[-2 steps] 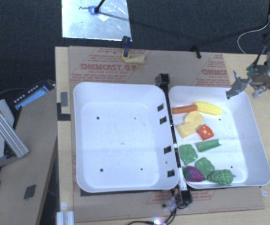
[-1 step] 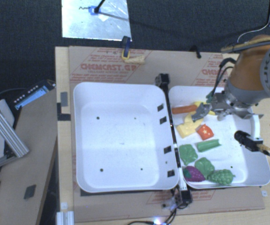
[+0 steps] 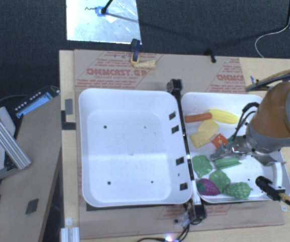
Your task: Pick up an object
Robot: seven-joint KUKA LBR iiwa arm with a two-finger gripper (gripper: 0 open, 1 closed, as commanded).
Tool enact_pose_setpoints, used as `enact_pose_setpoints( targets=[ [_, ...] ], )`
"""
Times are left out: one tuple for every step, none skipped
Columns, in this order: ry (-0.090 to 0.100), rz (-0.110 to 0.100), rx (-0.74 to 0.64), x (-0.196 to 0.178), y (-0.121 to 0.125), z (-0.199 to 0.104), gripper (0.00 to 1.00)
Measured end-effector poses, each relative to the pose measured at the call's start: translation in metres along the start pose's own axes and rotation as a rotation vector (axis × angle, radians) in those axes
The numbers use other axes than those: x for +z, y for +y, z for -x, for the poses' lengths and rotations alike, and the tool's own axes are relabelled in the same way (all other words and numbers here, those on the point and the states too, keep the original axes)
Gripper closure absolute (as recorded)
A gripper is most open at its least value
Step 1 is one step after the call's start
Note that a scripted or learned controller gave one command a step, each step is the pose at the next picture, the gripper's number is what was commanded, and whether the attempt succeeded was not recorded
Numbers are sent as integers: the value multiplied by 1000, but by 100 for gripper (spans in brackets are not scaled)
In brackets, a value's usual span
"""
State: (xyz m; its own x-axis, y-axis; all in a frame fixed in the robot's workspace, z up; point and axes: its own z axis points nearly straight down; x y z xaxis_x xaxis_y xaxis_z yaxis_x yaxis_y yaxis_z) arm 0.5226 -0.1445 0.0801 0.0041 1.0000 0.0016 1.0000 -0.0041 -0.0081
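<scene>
Two shallow white bins sit side by side on a bench covered with a brown sheet (image 3: pixel 119 67) printed in red with "CHEMCAST GP", readable behind the left bin and repeated, partly legible, at upper right. Left bin (image 3: pixel 92 150): bare white floor with four small dark holes. Right bin (image 3: pixel 281 178): eight toy food pieces. Count: one orange carrot (image 3: pixel 198 117), one yellow corn cob (image 3: pixel 224 116), one pale yellow wedge (image 3: pixel 204 133), one small red piece (image 3: pixel 219 140), one purple piece (image 3: pixel 208 187), and three green pieces (image 3: pixel 201 164) (image 3: pixel 219 178) (image 3: pixel 237 189). One grey arm with an orange band (image 3: pixel 276 112) reaches in from the right. Its gripper (image 3: pixel 226 153) is low in the right bin, just beside the red piece and above the green ones. Finger opening: cannot be determined; no object is seen held.
</scene>
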Motion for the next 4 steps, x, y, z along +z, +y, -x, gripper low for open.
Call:
enact_pose_setpoints(
  targets=[
    [-2, 11, -6, -15, 5, -2, 100],
    [1, 8, -11, -4, 5, -47, 100],
    [-3, 19, -12, -45, 78, -63, 100],
    [-2, 10, -7, -42, 74, -61, 0]
  ],
)
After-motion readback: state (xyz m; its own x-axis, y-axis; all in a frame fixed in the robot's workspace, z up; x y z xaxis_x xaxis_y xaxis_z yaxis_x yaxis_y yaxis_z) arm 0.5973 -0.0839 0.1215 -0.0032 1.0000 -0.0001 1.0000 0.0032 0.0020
